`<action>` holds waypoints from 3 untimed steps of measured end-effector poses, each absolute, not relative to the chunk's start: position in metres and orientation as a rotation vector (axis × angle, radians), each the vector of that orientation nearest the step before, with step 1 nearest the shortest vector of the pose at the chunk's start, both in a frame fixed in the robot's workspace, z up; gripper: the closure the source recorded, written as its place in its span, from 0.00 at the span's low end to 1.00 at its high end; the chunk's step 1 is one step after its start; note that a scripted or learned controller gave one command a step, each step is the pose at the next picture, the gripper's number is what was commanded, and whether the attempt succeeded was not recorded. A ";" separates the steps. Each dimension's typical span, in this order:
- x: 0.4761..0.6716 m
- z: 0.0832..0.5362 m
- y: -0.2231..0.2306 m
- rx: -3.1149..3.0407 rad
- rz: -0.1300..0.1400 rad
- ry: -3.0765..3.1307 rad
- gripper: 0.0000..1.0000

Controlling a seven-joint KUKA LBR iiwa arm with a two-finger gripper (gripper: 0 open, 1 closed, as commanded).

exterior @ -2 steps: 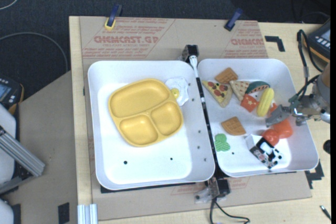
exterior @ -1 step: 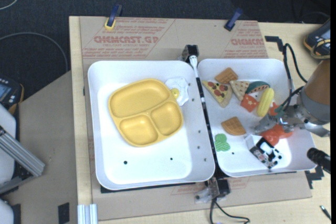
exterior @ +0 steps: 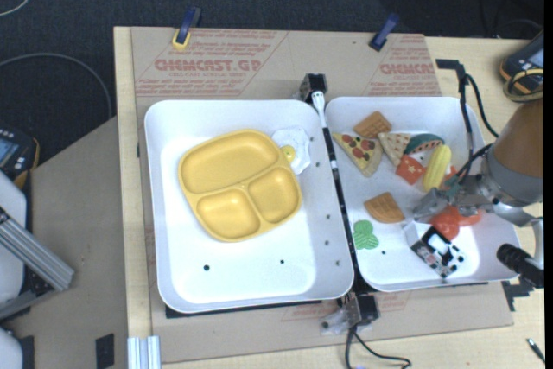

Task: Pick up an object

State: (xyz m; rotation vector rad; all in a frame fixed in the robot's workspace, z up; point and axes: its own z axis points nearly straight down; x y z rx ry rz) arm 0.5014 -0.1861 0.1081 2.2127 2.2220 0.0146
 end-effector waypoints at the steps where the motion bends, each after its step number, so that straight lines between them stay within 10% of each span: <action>1: 0.502 0.118 -0.187 2.210 0.014 2.217 1.00; 3: 0.512 0.223 -0.180 2.214 0.005 2.218 1.00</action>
